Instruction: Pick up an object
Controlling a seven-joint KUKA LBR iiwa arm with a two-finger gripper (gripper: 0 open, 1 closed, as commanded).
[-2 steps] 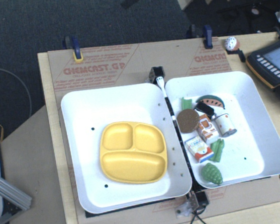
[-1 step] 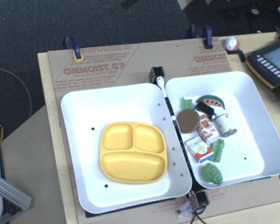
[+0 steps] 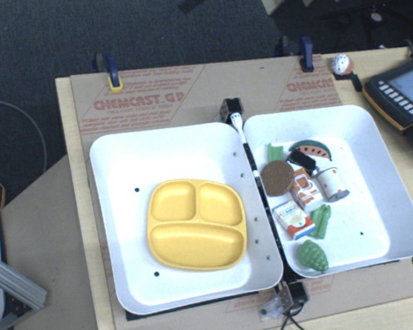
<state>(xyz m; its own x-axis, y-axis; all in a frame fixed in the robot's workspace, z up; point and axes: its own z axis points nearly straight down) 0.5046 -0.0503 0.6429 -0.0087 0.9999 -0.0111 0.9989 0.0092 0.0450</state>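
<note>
Well, two shallow white bins sit side by side on the bench, touching along their inner edges. The left bin point(image 3: 115, 209) holds one thing: a yellow divided plate point(image 3: 196, 224) with three compartments, lying flat near the middle.

The right bin point(image 3: 372, 177) holds the clutter, all bunched toward its left side. I count about eight small pieces. One brown round disc point(image 3: 275, 177) leans near the inner wall. One watermelon slice point(image 3: 311, 151) lies just above and to its right, with a small green block point(image 3: 275, 150) beside it. One small can point(image 3: 333, 183) lies on its side, touching a little carton point(image 3: 304, 189). Another red and white carton point(image 3: 294, 219) sits below that, with a green pepper-like piece point(image 3: 322, 221) beside it. One bumpy green fruit point(image 3: 313, 256) rests nearest the front wall.

Any of these could be the object to pick; all lie in the bins.

As for the claw, I cannot tell its state.
</note>
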